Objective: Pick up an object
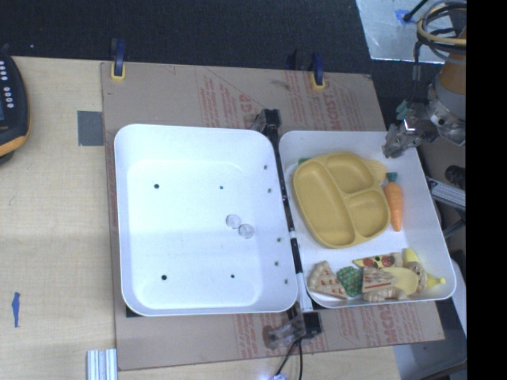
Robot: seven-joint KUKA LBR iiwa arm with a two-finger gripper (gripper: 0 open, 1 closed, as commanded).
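Observation:
My gripper [398,143] hangs over the far right corner of the right bin [428,228], just above the rim; its fingers look dark and small against the bin. A yellow divided plate [342,199] lies in the bin's upper half. An orange carrot [394,203] lies along the plate's right side, below the gripper. At the bin's near edge sits a cluster of toy food: a pizza slice [323,279], a green piece [348,276], a sandwich-like piece [379,265] and a yellow banana [412,277]. Nothing is seen between the fingers.
The left bin [198,157] holds two small clear beads [239,226] near its middle. Both bins rest on a cardboard sheet [206,93] clamped at the back. A black and orange device [9,101] lies at the far left. Cables [440,22] hang at the top right.

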